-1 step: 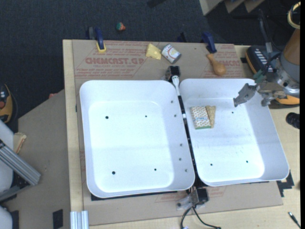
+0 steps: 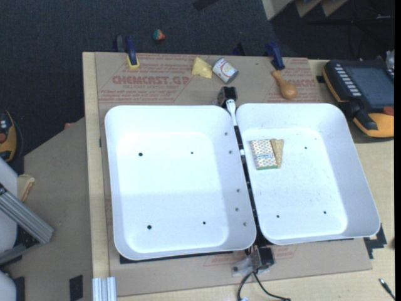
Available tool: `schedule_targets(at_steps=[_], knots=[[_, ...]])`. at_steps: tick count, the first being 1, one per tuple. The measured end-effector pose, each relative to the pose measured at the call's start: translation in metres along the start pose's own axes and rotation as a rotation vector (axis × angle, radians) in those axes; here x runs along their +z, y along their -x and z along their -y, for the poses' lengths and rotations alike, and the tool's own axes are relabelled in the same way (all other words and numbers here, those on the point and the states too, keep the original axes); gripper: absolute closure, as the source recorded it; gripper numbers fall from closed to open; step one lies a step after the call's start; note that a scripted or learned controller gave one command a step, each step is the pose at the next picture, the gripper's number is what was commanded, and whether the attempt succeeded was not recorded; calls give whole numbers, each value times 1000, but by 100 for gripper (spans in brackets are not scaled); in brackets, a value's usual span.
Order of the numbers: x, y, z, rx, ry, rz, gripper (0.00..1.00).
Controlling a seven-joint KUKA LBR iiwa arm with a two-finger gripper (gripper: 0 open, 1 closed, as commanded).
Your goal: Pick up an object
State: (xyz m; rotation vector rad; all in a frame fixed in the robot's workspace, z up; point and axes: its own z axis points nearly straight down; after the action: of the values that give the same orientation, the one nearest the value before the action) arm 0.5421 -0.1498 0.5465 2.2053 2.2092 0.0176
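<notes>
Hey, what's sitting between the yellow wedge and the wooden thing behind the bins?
In the camera view, a small white box lies right beside the yellow wedge; from there to the wooden piece the board is bare.

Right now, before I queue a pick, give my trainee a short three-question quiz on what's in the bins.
1. True or false: the small patterned packet lies in the right bin.
2. The packet sits nearer which side of its bin: A) the side next to the left bin, B) the outer side?
3. Fill in: beyond the bins, a yellow wedge lies on the ____ board.

Key: 1 true; 2 A; 3 brown.
</notes>
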Motion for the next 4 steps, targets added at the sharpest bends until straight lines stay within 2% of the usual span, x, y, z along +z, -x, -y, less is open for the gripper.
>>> schedule_targets(at_steps=[1,2,3,4], knots=[[0,0,-1,1,-15,-2,100],[116,-82,2,-6,-35,-10,100],[244,-194,-11,-9,-34,-9,100],[87,-179,30,0,-5,-8,100]])
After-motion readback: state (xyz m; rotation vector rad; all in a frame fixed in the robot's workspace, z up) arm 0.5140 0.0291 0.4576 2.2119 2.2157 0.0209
